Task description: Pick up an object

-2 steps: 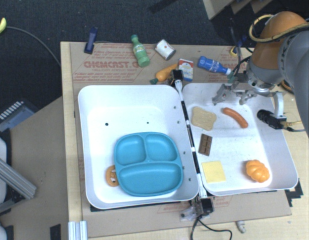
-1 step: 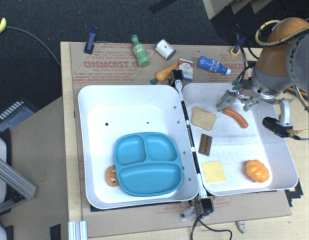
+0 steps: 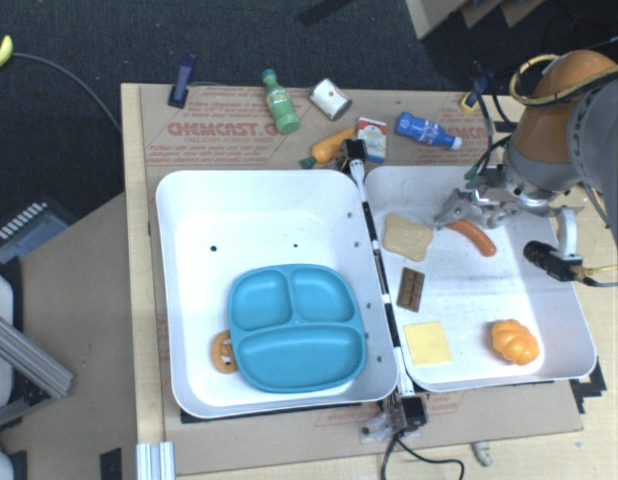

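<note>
Desk (image 3: 239,128): carried two white bins side by side. Left bin (image 3: 259,218): held a blue divided plate (image 3: 294,326), with a small pretzel (image 3: 223,352) touching its left edge. Right bin (image 3: 549,308): held a bread slice (image 3: 407,236), yellow cheese square (image 3: 427,343), orange fruit-like toy (image 3: 514,340), sausage (image 3: 472,236) and brown chocolate bar (image 3: 412,288). Arm (image 3: 559,118): reached in from the right. Jaws (image 3: 476,211): set low over the right bin's far part, just above the sausage; whether apart or together, cannot tell.
</note>
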Action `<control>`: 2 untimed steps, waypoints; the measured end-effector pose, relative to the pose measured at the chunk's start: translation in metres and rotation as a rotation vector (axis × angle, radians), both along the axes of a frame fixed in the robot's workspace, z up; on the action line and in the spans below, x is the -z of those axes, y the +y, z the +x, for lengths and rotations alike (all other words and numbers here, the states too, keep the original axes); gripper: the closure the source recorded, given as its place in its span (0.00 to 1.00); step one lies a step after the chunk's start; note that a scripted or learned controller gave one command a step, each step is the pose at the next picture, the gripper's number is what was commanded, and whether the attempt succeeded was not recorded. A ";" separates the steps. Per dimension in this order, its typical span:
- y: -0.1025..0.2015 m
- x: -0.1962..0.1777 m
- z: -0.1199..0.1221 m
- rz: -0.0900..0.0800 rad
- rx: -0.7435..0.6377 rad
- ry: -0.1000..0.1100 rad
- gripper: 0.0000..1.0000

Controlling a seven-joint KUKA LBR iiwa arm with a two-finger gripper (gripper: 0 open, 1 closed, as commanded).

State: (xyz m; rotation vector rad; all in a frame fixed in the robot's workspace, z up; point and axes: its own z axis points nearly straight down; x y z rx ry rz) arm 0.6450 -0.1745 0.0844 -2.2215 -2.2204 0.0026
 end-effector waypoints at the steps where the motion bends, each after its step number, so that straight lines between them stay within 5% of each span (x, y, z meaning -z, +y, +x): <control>1: 0.000 -0.011 0.001 -0.001 -0.001 -0.004 1.00; 2: 0.069 -0.034 -0.026 0.003 -0.003 -0.001 1.00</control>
